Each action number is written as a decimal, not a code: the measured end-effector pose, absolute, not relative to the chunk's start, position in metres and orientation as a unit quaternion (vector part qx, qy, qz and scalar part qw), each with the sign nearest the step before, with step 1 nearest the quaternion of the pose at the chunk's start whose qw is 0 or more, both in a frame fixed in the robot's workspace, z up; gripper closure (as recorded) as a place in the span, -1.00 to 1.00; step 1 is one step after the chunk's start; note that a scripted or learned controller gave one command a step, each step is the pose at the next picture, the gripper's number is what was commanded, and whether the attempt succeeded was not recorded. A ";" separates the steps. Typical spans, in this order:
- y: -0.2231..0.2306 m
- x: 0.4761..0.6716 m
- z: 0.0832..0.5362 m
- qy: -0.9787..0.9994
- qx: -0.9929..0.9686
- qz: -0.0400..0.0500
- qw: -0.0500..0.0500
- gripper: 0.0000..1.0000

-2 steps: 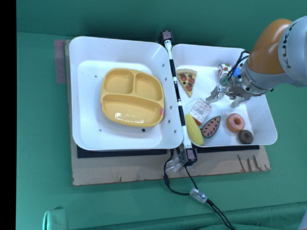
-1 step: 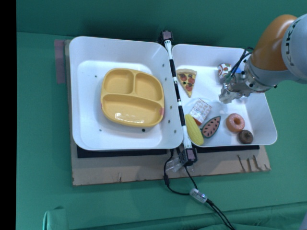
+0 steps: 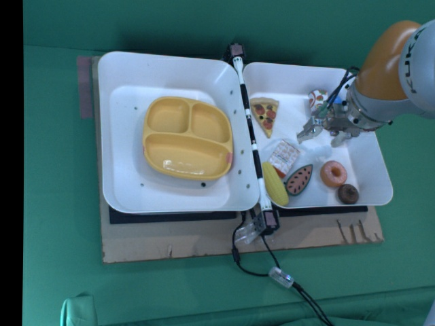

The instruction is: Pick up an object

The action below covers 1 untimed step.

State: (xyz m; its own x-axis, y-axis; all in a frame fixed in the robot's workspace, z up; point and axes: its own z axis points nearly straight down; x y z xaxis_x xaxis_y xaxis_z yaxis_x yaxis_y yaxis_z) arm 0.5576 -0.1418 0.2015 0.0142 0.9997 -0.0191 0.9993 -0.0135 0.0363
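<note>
Nothing is lifted yet: the gripper (image 3: 323, 132) hangs spread and empty over the right bin (image 3: 370, 172), with the pizza slice (image 3: 265, 115) and doughnut (image 3: 333, 174) unpicked.

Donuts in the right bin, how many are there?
2. An orange donut lies near the bin's front right, and a brown donut sits just beside it toward the corner. The arm could hide others.
</note>
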 end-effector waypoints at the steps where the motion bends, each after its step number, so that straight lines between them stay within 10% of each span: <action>1: -0.109 0.599 0.188 0.705 0.709 0.003 0.011 -1.00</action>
State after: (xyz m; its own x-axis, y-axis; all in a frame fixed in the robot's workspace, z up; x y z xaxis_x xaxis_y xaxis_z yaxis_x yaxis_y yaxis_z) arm 0.5994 -0.1093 0.1877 0.0053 0.9999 -0.0109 0.9998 -0.0051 0.0208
